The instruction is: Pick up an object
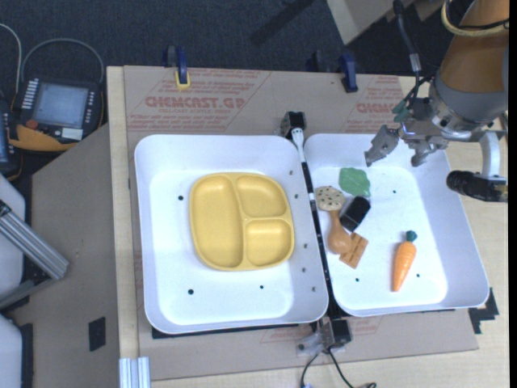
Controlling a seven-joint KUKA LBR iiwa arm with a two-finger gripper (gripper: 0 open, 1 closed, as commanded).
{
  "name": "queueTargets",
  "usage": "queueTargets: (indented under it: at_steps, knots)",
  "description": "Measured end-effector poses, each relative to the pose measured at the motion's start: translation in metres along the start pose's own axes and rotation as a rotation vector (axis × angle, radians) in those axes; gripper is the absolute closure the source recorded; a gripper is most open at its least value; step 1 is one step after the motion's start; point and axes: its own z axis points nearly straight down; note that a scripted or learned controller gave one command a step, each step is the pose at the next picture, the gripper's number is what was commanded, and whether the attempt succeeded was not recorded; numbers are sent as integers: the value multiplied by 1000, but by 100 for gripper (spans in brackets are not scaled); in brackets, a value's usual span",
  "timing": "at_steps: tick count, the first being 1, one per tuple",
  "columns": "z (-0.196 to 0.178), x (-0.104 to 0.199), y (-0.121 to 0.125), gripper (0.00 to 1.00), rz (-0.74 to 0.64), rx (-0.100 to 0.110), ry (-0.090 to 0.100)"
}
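Open-fingered and holding nothing, the hand [400, 146] hangs over the far edge of the right bin [452, 293], above and apart from the things lying there: a green piece [355, 181], a tan cookie [327, 197], a black block [354, 212], a brown and orange lump [346, 246] and a toy carrot [403, 263]. Beside it, the left bin [161, 241] carries a yellow divided plate [241, 220]. Both bins sit on a brown cardboard sheet [234, 95] printed with red lettering and clamped to the worktop by blue clips [178, 61], with dark carpet [202, 14] beyond and a small screen unit [58, 107] at far left.
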Motion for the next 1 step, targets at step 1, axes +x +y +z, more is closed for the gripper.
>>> queueTargets:
  at_steps: [1]
  knots:
    - [-8,0,2,0,-3,-14,-2]
